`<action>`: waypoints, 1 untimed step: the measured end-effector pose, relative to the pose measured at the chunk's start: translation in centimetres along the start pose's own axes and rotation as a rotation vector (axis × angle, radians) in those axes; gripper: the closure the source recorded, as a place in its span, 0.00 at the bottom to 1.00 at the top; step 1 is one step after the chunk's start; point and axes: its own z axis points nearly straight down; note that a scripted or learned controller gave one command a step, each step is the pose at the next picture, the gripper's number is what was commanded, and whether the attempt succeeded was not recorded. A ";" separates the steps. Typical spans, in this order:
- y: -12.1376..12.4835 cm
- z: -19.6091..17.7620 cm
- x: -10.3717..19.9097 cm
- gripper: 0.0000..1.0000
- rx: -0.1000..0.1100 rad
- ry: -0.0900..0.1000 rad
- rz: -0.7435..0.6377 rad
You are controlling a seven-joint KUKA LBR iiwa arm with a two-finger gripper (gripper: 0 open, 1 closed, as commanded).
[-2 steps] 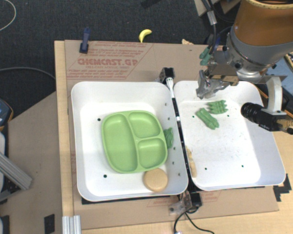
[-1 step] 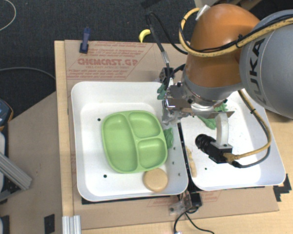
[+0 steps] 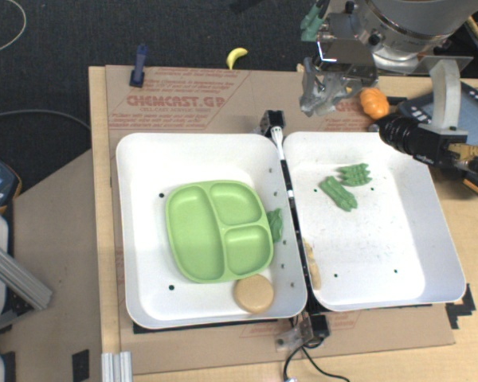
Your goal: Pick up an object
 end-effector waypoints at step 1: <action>-0.6 9.6 1.4 1.00 0.031 -0.007 0.002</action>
